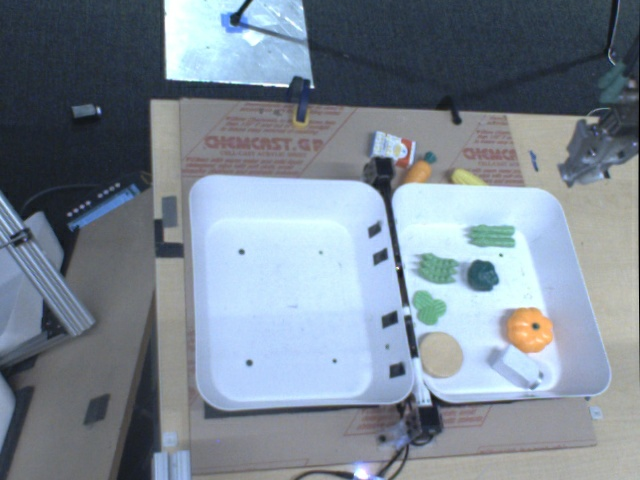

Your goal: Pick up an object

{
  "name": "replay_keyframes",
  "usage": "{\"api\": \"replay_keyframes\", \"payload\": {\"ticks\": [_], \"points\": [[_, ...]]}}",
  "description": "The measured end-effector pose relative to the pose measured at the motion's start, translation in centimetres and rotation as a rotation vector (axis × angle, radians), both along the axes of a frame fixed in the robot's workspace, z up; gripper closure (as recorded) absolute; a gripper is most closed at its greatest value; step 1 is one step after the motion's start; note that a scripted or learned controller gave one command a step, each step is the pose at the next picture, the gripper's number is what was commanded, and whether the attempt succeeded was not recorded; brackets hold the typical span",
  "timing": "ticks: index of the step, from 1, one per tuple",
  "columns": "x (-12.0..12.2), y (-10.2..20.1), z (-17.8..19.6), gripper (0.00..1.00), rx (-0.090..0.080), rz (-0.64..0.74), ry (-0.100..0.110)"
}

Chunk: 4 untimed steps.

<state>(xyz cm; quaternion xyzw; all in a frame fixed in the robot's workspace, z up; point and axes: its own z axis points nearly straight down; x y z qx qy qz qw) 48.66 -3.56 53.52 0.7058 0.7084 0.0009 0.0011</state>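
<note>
**Mia:** Where is the gripper (pixel 597 153) now?

**Ben:** Up at the right edge, out past the far corner of the right bin (pixel 560 268). It is high and well apart from the toys. I cannot tell if the jaws are wide or narrow. It is too small and blurry.

**Mia:** What can it pick up?

**Ben:** All the toys lie in the right bin. There is an orange pumpkin (pixel 528 329), a dark green lump (pixel 483 275), a tan round disc (pixel 440 354), three light green pieces and a pale block (pixel 517 368) near the front wall.

**Mia:** Which one would you try?

**Ben:** I think the pumpkin. It is fat and stands up, so it looks easy to hold. But the block is just beside it. So I would come straight down over the middle and squeeze from the sides where there is room.

**Mia:** What about the flat disc?

**Ben:** That looks hard. It lies low on the floor of the bin.

**Mia:** Can you read any words?

**Ben:** Red letters are printed on the cardboard (pixel 260 140) on the bench. They look like "CHEMCAST GP", but I am not sure.
</note>
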Motion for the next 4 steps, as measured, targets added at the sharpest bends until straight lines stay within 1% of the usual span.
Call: {"api": "replay_keyframes", "payload": {"ticks": [4], "points": [[0.0, 1.8, 0.0, 1.00, 0.000, -0.001, 0.000]]}}
